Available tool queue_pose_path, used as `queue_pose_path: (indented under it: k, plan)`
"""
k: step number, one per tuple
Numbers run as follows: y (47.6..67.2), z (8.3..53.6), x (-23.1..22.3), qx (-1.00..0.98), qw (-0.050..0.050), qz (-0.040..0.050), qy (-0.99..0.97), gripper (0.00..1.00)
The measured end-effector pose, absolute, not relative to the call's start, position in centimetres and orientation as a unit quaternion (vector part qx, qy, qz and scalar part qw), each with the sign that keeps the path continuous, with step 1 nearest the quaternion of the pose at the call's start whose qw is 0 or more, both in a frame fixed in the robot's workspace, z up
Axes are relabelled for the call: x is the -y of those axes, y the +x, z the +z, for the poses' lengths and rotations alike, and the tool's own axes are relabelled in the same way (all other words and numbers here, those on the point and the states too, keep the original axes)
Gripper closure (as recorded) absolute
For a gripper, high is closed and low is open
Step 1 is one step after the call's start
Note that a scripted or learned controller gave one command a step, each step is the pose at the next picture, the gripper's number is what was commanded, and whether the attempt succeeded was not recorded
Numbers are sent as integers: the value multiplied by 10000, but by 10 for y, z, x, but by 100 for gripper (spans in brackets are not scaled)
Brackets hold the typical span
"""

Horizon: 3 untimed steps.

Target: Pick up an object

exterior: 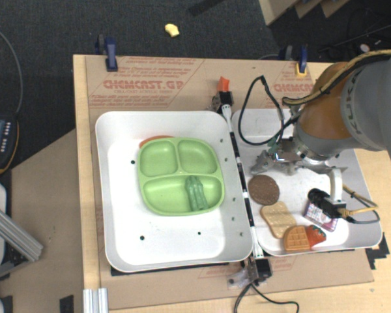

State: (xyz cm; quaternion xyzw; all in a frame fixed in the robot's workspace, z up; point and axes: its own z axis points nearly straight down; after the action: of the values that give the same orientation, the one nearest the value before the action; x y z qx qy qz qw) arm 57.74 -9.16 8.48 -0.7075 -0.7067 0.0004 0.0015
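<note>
Over right bin (362, 237), jaws (278, 156) state unclear, brown disc (263, 188) just below

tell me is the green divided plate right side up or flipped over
Right side up: the green divided plate shows three hollow compartments facing up, a green item lying in one.

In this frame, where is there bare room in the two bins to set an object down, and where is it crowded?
Left bin: bare white floor in front of the green divided plate and along its left wall. Right bin: crowded at the front, where the brown disc, cracker and waffle cluster; the arm covers its middle. A bare patch remains at its far-left corner, inside the black cable loop.
</note>
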Motion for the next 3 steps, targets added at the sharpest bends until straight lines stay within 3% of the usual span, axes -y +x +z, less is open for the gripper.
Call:
queue_pose_path:
  k: [1, 2, 3]
  plan:
    - [546, 85, 98, 7065, 17, 8, -7077, 0]
    - [534, 85, 94, 7067, 13, 5, -7075, 0]
    - [585, 103, 132, 7071, -36, -10, -7071, 0]
